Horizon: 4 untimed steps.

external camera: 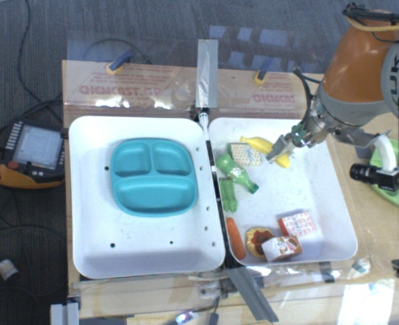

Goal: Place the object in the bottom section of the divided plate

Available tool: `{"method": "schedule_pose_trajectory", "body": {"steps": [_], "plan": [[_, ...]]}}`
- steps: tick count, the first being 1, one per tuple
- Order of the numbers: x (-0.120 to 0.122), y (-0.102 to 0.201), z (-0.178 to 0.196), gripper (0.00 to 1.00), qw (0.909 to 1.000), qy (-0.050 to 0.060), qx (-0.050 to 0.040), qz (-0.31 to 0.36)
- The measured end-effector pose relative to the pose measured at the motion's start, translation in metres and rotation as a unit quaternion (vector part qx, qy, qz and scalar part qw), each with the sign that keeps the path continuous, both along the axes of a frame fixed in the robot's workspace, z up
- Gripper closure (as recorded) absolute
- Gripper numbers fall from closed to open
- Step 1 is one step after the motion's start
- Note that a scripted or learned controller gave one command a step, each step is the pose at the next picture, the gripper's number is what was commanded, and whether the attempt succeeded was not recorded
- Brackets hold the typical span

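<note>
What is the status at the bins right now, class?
Hand low over the banana in the right bin, grip unclear. Divided plate in the left bin, nothing in its sections. Path clear.

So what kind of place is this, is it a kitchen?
Probably a robot lab, not a kitchen: a robot arm reaches over white bins holding toy food and a blue divided plate, with cables on carpet.

The plate (152,177) is light blue. Both bins (91,242) are white. The banana (260,143) is yellow, the bottle (235,172) green, the carrot (235,237) orange.
</note>
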<state>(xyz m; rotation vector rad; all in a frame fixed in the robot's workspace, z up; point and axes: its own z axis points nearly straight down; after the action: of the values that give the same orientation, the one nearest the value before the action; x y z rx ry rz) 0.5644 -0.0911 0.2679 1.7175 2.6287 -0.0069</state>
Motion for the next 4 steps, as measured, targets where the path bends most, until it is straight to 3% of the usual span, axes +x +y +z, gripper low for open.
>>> {"method": "schedule_pose_trajectory", "body": {"steps": [1,2,3,4], "plan": [[-0.024,0.126,0.029,1.0,1.0,0.0,0.0024,-0.004],[0.009,0.194,-0.01,1.0,0.9987,0.001,0.0013,0.052],[0.037,0.242,-0.024,1.0,0.9996,0.001,0.0012,-0.03],[0.037,0.242,-0.023,0.0,0.9995,0.001,0.0011,-0.03]]}}
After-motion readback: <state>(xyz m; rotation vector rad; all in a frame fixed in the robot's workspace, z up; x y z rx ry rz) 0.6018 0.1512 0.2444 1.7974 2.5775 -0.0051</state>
